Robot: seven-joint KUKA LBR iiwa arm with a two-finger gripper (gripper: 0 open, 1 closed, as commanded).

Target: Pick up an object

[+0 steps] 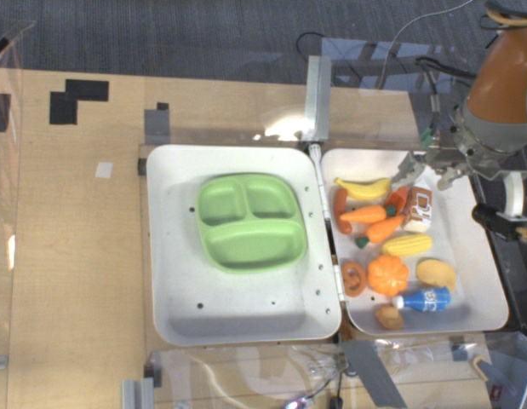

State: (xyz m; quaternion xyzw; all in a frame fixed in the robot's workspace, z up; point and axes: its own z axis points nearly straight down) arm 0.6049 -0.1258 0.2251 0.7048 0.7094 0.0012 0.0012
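White plastic makes both shallow bins on your wooden desk. From the camera above, you see the left bin holding one green divided plate, which lies flat near the middle of that bin.

The right bin holds the toy foods, all crowded together. A yellow banana lies near the top left. Below it you find two orange carrots, one beside the other, and a red piece at their left. A yellow corn cob lies just under them. An orange pumpkin sits below the corn, with a round orange slice touching its left side. A yellowish potato is to the right of the pumpkin. A small blue bottle lies on its side under these, and a brown piece is close to the bin's lower edge. A white and brown carton stands near the top, beside the carrots.

Your arm comes in from the right. The pincer hangs over the upper part of the right bin, above the carton, with its two fingers spread apart. Nothing is between the fingers.
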